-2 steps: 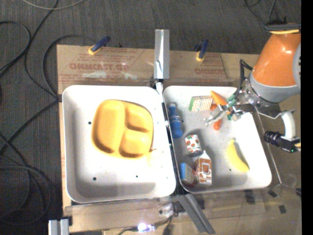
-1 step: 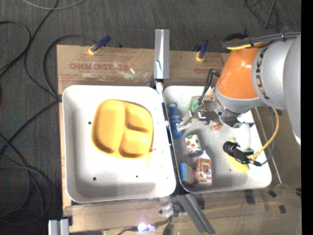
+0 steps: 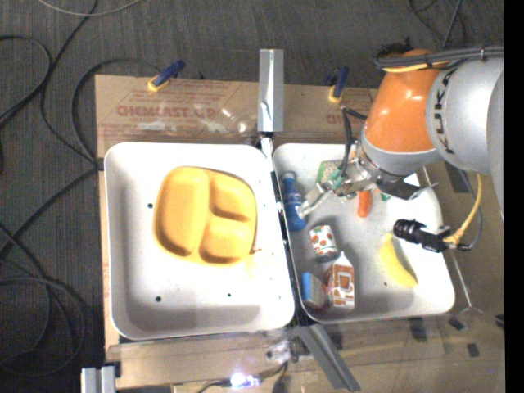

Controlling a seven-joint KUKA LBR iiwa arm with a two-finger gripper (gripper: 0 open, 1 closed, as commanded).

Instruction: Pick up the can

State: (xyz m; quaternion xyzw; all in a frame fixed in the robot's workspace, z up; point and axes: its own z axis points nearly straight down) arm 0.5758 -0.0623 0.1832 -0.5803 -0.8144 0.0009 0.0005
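1. Left bin (image 3: 131, 301): yellow divided tray (image 3: 206, 215) only, no part in the task.
2. Right bin (image 3: 438, 297): can (image 3: 322, 240) lies near the middle, not lifted; pick not yet done.
3. Clutter close by: blue marker (image 3: 290, 203) to its left, carton (image 3: 341, 285) just below, banana (image 3: 398, 262) to the right.
4. Gripper (image 3: 348, 182) hovers above and right of the can; open or closed, can't tell. Nothing seen held.

The big grey arm (image 3: 458, 105) reaches in from the right. Its gripper (image 3: 315, 203) points down-left, maybe a little open.
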